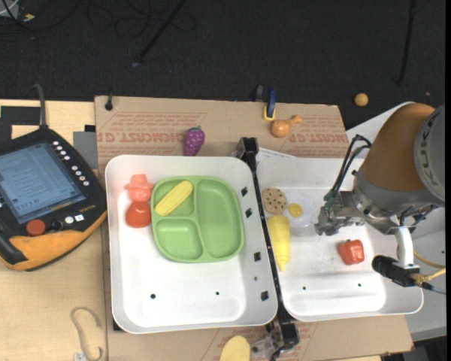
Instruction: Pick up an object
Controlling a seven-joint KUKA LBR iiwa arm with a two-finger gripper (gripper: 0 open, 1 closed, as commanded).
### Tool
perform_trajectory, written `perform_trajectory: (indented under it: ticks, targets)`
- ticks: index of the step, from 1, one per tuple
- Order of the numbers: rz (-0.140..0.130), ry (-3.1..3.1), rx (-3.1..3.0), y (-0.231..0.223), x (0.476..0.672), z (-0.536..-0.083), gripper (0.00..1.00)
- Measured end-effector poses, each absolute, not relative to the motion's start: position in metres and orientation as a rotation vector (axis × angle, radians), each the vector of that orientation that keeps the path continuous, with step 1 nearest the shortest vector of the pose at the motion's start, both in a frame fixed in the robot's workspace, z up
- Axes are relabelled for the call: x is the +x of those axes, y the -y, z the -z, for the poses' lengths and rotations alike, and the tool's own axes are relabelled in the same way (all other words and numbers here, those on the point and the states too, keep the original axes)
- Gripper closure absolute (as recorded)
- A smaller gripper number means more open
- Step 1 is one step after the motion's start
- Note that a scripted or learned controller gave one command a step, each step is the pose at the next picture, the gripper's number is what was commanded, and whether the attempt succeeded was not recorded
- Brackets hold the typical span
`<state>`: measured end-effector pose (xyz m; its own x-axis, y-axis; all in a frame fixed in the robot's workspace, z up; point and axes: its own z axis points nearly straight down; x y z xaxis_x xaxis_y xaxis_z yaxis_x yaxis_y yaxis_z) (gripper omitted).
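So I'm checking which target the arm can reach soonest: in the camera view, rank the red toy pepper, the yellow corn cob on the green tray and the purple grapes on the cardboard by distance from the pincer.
1. Red toy pepper, right bin, beside the pincer.
2. Yellow corn cob, on the green tray, left bin.
3. Purple grapes, on the cardboard behind the left bin.

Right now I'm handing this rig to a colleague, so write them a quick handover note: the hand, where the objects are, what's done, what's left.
Hand: low over the right bin, nothing visibly held.
Right bin: red toy beside the hand, yellow corn cob by the divider, cookie, small yellow piece.
Left bin: green divided plate holding a yellow corn cob, orange-pink toy beside it.
Done: nothing picked yet.
Left: grasp one object and lift it.
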<state>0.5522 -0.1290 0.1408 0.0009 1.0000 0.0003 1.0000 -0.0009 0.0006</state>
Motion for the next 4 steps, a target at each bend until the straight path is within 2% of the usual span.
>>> perform_trajectory:
  ticks: [1,2,4]
  targets:
    - [-0.003,-2.219,2.22,0.127,0.561,-0.199,1.0]
    - [-0.002,-2.22,2.222,0.129,0.562,-0.229,1.0]
    - [0.002,-2.228,2.221,0.02,0.548,-0.235,1.0]
